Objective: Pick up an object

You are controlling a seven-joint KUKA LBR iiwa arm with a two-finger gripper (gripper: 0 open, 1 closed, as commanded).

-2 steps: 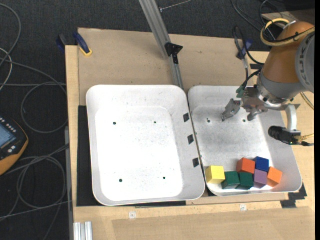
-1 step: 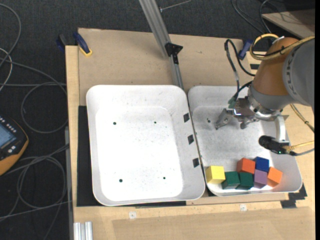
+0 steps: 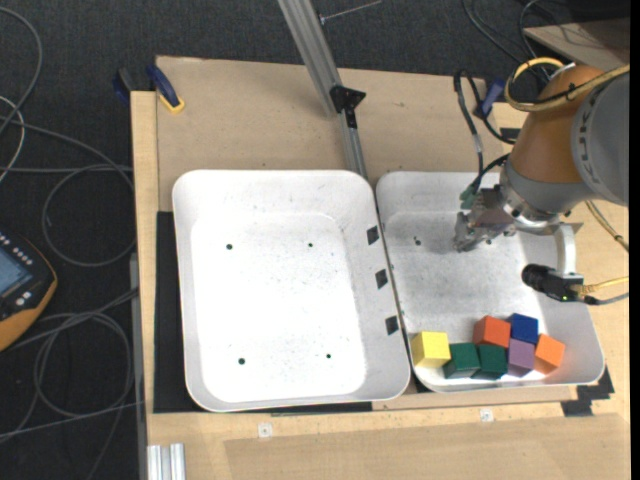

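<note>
The gripper [image 3: 470, 230], its state impossible to tell, is poised above the right bin [image 3: 440, 278], well apart from the coloured blocks [image 3: 488, 348] clustered at the bin's near edge, toward which a reach is judged needed.

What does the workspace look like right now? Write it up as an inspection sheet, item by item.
Surface: wooden bench bearing a left bin and a right bin, both white.
Job's things: coloured blocks in the right bin's near corner: yellow block, two green, two orange, blue block, purple block.
Clutter: nothing seen in the bins.
Gripper: gripper over the right bin's far half, away from the blocks; nothing seen held.
Cables: black cables on the floor at left.
Surroundings: dark carpet, metal pole, handheld device at left.
</note>
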